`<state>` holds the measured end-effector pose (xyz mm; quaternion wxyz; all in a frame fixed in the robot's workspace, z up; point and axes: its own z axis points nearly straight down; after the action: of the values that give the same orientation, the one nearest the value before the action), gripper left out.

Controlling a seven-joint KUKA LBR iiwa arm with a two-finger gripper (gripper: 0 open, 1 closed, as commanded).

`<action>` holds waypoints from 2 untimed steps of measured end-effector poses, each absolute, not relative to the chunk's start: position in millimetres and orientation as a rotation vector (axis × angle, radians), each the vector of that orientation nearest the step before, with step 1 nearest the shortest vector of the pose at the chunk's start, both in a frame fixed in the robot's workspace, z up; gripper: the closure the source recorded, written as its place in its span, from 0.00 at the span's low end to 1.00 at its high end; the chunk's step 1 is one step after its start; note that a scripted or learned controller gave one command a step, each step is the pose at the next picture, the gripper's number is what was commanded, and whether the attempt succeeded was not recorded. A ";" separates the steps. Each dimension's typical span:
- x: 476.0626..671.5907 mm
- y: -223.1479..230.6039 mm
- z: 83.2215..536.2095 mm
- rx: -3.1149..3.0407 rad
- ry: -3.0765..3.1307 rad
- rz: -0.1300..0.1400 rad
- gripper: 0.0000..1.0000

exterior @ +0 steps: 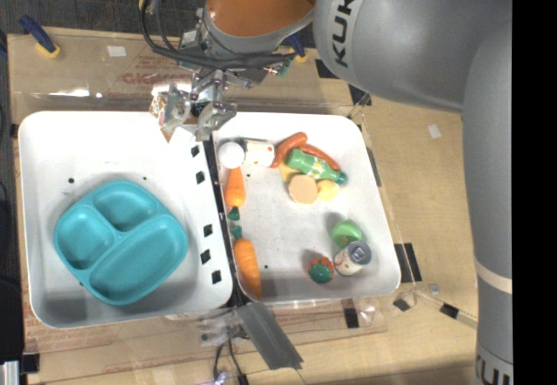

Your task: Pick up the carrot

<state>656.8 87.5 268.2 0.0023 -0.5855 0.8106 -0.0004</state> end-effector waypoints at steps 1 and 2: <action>592.9 98.0 282.7 -2.288 2.152 0.001 1.00; 622.4 28.8 243.6 -2.673 1.652 0.005 1.00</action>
<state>622.4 28.8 243.6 -0.0002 -0.8507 0.5257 0.0015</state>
